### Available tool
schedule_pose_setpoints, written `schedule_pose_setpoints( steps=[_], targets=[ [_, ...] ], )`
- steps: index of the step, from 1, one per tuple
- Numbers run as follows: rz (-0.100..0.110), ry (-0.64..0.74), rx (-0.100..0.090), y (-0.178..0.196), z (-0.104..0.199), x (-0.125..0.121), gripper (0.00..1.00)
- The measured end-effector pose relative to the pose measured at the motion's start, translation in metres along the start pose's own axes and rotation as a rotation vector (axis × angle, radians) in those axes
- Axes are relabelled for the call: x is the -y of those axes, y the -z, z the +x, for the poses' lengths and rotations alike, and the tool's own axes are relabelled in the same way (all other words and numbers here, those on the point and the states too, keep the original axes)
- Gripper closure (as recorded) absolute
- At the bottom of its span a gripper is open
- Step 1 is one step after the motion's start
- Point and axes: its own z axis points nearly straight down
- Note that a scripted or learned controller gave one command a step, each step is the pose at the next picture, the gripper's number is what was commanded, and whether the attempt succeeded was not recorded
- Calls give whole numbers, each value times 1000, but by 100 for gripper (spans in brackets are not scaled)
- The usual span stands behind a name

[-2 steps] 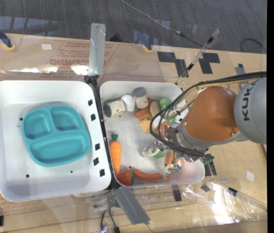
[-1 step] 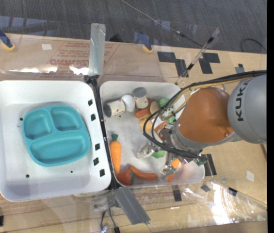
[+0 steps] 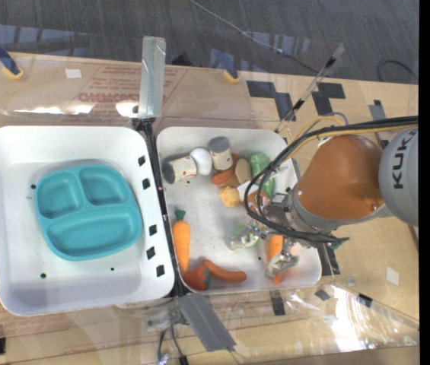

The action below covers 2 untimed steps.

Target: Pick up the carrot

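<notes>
The carrot (image 3: 182, 242) lies at the right bin's (image 3: 199, 137) left wall, long axis pointing up-down, well left of the claw (image 3: 264, 249); whether the claw grips anything, I cannot tell.

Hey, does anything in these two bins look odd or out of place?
Nothing looks spilled or broken. The toy food is loosely jumbled in the right bin. One carrot lies against its left wall. The end effector hangs over a second orange piece. The teal divided plate sits slightly askew in the left bin.
</notes>
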Motion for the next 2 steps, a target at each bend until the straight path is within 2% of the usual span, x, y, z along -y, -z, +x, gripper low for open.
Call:
schedule_pose_setpoints(
  steps=[1, 2],
  targets=[
    [-4, 6, 0, 7, -3, -1, 100],
    [0, 225, 1, 75, -35, 8, 100]
  ],
)
